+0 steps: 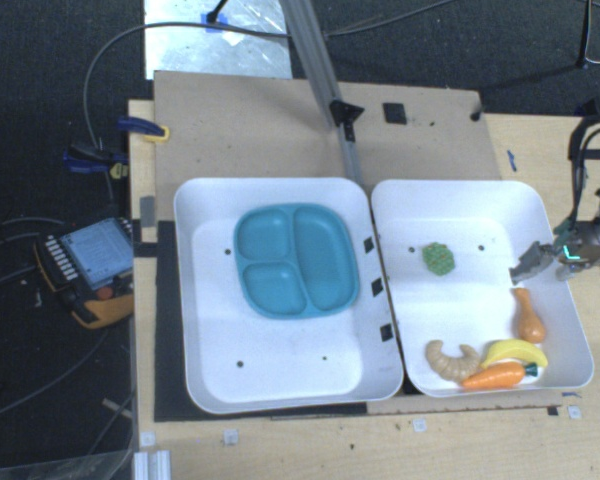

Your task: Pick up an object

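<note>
The right bin (460, 203) holds several toy foods. A small green bumpy piece (439, 258) lies alone near its middle. An orange pear-shaped piece (527, 316) sits by the right wall. In the front right corner a yellow banana (515, 351), an orange carrot (495, 375) and a tan curved piece (450, 358) are bunched together. My gripper (536, 260) hangs over the right bin's right side, just above the orange pear-shaped piece and well right of the green piece. Nothing shows in its grasp.
The left bin (210, 358) holds a blue divided plate (297, 260). A grey pole (315, 53) slants down to the gap between the bins at the back. Clamps, cables and a small device (90, 258) lie off the bench at left.
</note>
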{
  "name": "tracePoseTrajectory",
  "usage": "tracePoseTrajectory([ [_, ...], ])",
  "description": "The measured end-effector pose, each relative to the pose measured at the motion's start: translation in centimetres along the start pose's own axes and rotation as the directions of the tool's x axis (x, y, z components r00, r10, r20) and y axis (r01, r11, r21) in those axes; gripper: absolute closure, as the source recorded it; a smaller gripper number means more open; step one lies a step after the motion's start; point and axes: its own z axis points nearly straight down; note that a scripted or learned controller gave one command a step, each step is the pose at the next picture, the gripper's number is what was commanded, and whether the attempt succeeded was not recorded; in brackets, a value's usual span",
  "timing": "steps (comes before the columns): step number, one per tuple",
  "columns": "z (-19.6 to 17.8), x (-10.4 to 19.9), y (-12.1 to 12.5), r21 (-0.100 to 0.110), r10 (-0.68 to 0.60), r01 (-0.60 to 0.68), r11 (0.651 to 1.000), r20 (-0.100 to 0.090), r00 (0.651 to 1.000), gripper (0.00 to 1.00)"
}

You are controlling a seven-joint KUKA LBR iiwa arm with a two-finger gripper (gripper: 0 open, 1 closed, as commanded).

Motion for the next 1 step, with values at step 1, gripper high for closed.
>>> tracePoseTrajectory([
  [1, -0.05, 0.00, 0.04, -0.001, 0.000, 0.000, 1.000, 0.000, 1.000, 0.00],
])
